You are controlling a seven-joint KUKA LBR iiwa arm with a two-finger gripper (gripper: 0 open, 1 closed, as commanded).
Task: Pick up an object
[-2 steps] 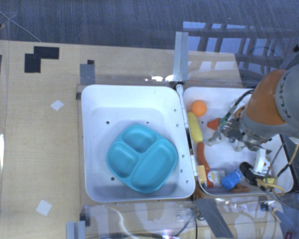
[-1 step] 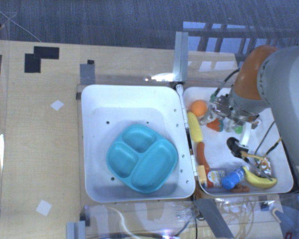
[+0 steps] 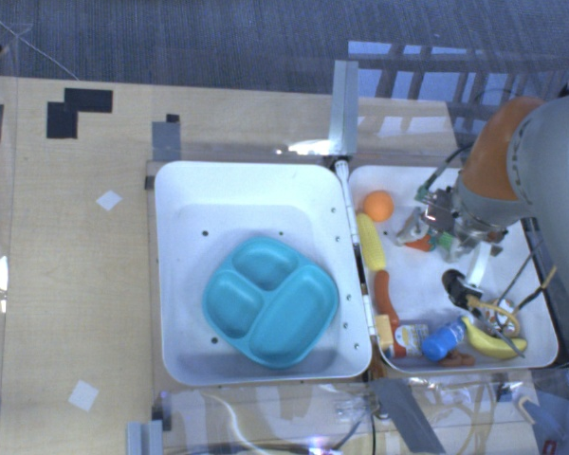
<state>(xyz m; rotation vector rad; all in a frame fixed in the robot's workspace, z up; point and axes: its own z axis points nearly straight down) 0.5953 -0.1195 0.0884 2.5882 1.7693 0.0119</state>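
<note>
Orange-red, a small item (image 3: 416,244) lay on the right bin (image 3: 546,347) floor just beside the gripper (image 3: 431,223), which sat low there, presumably positioned for a grasp. Whether the gripper was released or clenched could not be determined.

Left bin (image 3: 185,245) white, divided plate (image 3: 270,300) in it plain turquoise-blue; right bin (image 3: 412,271) white too. In the right bin: orange ball (image 3: 378,205), yellow corn cob (image 3: 371,241), red-orange sausage (image 3: 386,293), yellow banana (image 3: 493,343) with a dark tip, small blue container (image 3: 443,341), and a red-orange bit (image 3: 417,245) next to a green bit (image 3: 445,244). Bench (image 3: 66,254) pale tan wood-look with black block marks (image 3: 79,110); arm (image 3: 541,159) grey with an orange band (image 3: 493,154).
</note>
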